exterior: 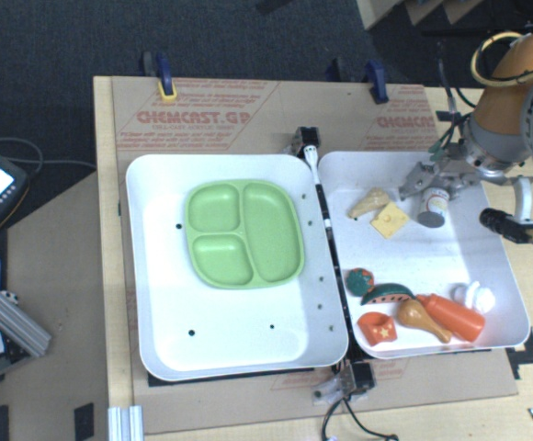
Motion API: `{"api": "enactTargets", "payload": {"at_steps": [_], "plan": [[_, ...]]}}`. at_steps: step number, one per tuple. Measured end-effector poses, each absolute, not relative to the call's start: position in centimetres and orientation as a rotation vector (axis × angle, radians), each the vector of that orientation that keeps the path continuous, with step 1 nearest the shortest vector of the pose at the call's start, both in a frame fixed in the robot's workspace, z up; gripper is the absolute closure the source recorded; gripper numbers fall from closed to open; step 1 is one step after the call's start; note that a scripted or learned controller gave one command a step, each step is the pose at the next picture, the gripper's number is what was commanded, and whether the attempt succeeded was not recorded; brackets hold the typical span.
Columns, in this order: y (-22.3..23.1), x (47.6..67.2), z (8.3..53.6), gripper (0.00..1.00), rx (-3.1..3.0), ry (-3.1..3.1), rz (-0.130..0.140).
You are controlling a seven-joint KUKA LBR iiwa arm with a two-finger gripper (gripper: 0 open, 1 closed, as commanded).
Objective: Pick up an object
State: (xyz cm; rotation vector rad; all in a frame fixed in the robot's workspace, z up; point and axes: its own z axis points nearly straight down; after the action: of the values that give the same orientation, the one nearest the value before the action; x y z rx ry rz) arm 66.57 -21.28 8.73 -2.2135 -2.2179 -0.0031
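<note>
— Cardboard covers your surface [248, 108]; what lies nearest?
— Toy food along the right bin's [501, 265] near edge: carrot [453, 316], drumstick [417, 313], red piece [377, 327].
— Farther back?
— Cheese wedge [390, 220], then your gripper [434, 211] low over the bin's far side; you can't tell how its jaws stand.

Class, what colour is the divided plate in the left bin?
Light green, seen in the camera view: divided plate.

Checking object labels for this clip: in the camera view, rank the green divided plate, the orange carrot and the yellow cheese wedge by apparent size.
1. green divided plate, by far largest
2. orange carrot
3. yellow cheese wedge, smallest, though not much smaller than the carrot
</note>
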Motion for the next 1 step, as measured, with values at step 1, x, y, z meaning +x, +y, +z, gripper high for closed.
{"api": "enactTargets", "payload": {"at_steps": [1], "plan": [[-21.07, 66.62, 8.58, 0.0, -2.215, -2.218, 0.0]]}}
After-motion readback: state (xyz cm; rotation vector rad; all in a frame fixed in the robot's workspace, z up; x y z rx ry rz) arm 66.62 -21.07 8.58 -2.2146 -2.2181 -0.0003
